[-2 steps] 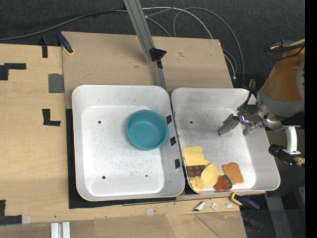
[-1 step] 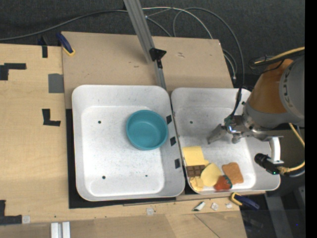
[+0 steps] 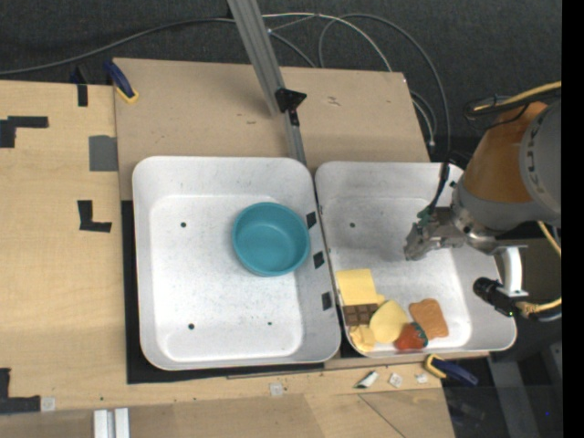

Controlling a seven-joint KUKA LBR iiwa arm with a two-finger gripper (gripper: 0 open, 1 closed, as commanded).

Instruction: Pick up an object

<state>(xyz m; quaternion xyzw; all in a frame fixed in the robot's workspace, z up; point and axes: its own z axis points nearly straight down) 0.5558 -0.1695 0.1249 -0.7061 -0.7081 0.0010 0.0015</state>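
Over the right bin [image 3: 474, 340], the grey arm reaches in from the right, its gripper [image 3: 418, 245] low above the bin's bare floor.

Whether the gripper is spread or pressed together cannot be told, and nothing shows in its grasp. Near it, toward the bin's front, lies a cluster: a yellow block [image 3: 357, 286], a brown piece [image 3: 358, 315], a pale yellow shape [image 3: 387, 320], a red item [image 3: 411, 337] and an orange-brown slab [image 3: 430, 318]. A teal bowl [image 3: 270, 237] sits upright in the left bin [image 3: 169, 245], well apart.
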